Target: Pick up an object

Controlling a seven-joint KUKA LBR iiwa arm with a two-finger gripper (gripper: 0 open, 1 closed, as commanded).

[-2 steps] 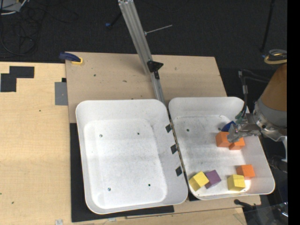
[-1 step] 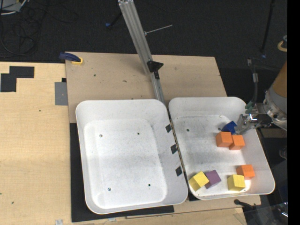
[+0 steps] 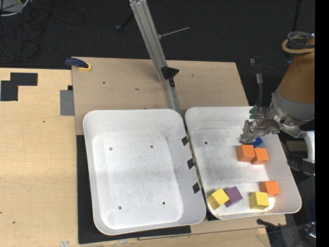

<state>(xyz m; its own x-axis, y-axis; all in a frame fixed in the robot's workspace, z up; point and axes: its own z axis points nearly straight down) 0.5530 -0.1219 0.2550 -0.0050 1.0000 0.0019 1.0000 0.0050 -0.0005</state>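
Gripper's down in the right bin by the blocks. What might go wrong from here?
The gripper sits over a blue block that is mostly hidden and beside two orange blocks, so a grasp may miss or nudge them. It is also near the right bin's far side, where a block could slide against the wall.

You are looking down on a pale wooden bench (image 3: 36, 153), with a darker brown board (image 3: 154, 86) laid across its far part and a black mat (image 3: 85, 189) showing at the near and left edges under the bins. A slanted aluminium rail (image 3: 150, 37) rises from the board toward the dark back of the room, where loose cables (image 3: 20, 4) lie on a black floor. At the board's far left corner sits a blue and yellow clamp (image 3: 78, 63), and black cut-outs (image 3: 18, 84) mark the bench on your left.
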